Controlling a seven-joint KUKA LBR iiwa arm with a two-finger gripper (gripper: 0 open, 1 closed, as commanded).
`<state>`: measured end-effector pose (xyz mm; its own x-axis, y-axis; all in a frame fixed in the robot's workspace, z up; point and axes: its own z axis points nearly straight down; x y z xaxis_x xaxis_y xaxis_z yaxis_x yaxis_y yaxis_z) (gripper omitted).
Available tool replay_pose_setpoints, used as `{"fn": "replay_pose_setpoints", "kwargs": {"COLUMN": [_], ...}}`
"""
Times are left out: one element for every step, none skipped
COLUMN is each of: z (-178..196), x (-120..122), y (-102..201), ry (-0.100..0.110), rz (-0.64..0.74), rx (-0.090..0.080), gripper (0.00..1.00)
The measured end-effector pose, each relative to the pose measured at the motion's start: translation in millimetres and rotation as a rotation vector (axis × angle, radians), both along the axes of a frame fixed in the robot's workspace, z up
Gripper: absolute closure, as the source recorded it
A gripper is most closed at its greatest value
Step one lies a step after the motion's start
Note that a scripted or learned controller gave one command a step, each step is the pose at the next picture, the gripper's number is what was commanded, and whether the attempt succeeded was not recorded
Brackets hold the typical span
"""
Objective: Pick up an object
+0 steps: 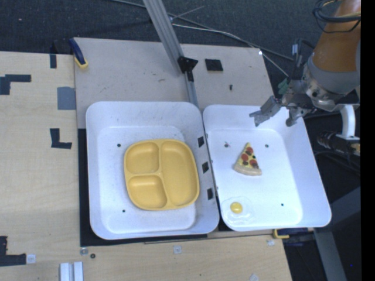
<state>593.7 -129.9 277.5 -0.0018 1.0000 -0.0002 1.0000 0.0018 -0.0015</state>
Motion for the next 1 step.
{"fn": "replay_pose_setpoints", "kwargs": {"z": [-52.5], "x": [8.0], "y": [5.9], "ry": [0.004], "rz": [0.001], "rx": [0.000], "gripper": [0.00]}}
